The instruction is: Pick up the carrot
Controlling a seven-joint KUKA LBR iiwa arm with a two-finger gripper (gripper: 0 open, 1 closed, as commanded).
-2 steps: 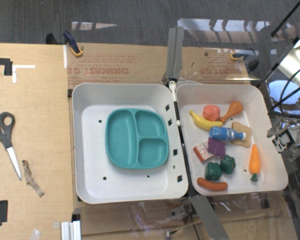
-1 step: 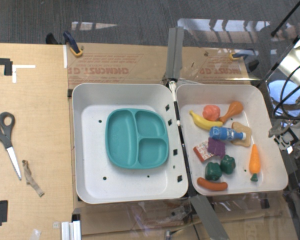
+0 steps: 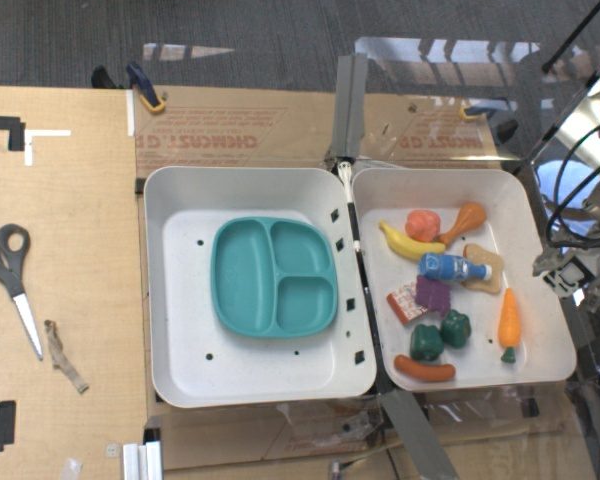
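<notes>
Two white bins (image 3: 160, 298) share the counter; carrot (image 3: 509, 321) lies near the right bin's right wall, the pincer's (image 3: 570, 268) state unclear.

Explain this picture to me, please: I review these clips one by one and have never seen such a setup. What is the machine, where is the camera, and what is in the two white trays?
One fixed camera looks down at a slant on a bench with two shallow white bins. The left bin holds a teal divided plate. The right bin holds toy foods: the carrot near its right wall, a banana, a tomato, a blue bottle, a sausage and some green pieces. The machine is a robot arm reaching in from the right; part of its hardware shows at the edge, beside the right bin, too unclear to read further. Nothing is visibly held. Scissors lie on the bench at left.
</notes>
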